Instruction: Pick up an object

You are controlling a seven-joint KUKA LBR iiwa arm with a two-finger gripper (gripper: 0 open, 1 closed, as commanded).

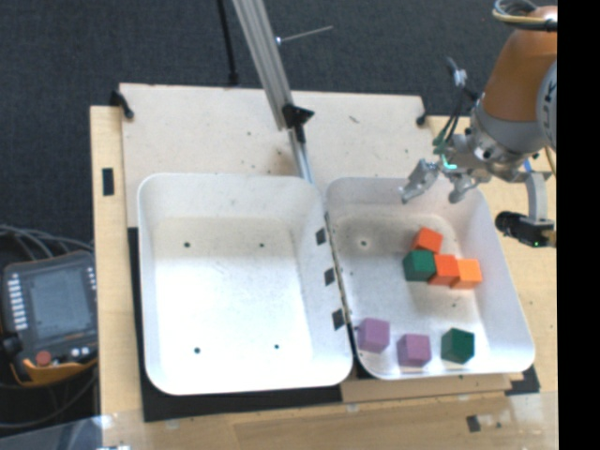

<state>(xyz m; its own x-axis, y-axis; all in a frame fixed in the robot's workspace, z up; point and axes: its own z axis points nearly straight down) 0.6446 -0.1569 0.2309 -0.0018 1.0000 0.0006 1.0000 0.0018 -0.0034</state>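
Dark carpet (112,26), wooden bench (216,125), white bins (150,251)

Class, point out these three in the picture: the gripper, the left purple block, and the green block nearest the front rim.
gripper (437,185), camera view, between its fingertips
left purple block (374,334), camera view, top face
front green block (457,345), camera view, top face

arm (520,73) cut off at right edge, pendant (52,312) clipped at left edge, bench (281,420) front cropped at bottom
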